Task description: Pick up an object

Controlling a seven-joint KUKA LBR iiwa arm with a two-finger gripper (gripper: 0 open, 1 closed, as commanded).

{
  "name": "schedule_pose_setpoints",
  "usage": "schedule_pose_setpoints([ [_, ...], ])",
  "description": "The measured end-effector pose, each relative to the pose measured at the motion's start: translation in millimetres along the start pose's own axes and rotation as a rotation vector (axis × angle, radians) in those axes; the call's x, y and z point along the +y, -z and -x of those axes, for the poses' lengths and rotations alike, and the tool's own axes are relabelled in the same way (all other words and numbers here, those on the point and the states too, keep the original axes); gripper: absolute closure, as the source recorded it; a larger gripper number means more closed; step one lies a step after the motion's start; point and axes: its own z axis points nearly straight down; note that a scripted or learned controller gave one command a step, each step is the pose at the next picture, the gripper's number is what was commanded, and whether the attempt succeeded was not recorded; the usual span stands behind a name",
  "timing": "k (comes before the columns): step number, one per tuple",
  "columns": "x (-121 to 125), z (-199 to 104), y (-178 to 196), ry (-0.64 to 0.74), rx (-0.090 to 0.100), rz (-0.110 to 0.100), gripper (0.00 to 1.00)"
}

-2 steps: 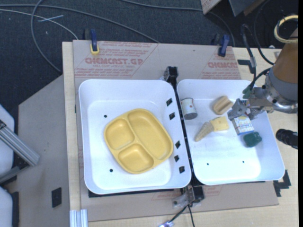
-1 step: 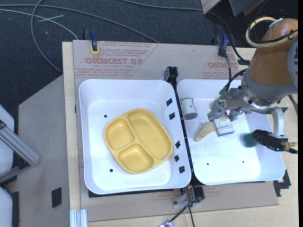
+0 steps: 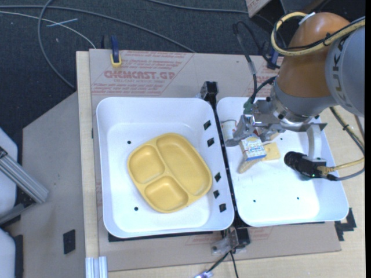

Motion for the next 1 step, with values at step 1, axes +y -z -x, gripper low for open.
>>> schedule_pose_setpoints([
  [1,-2.7,-58.6,-3.0,0.000,0.001,-0.004,1.00],
])
